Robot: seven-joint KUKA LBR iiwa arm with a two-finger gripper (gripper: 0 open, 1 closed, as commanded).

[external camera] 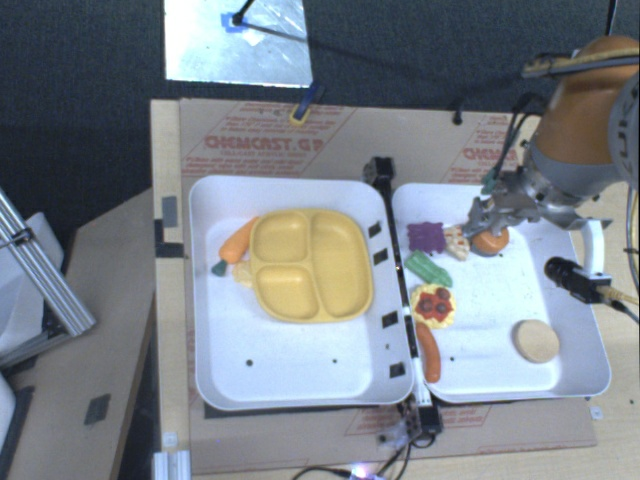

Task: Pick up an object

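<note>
Hovering low in right bin (575,373), gripper (487,220) just above orange round toy (490,240); jaw state unclear, cannot tell. Risk: glancing off rounded top, nudging waffle piece (456,242) or purple grapes (426,236) alongside, closing on nothing.

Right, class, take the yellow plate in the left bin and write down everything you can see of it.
The yellow plate is a pale, smooth tray with rounded corners, plastic by the look of it. Raised ridges split it into three compartments: two smaller ones on the left and one long one on the right. It lies flat, slightly turned, in the upper middle of the left bin. A toy carrot lies against its upper left edge, and a small pale yellow piece peeks out beside its left edge.
</note>
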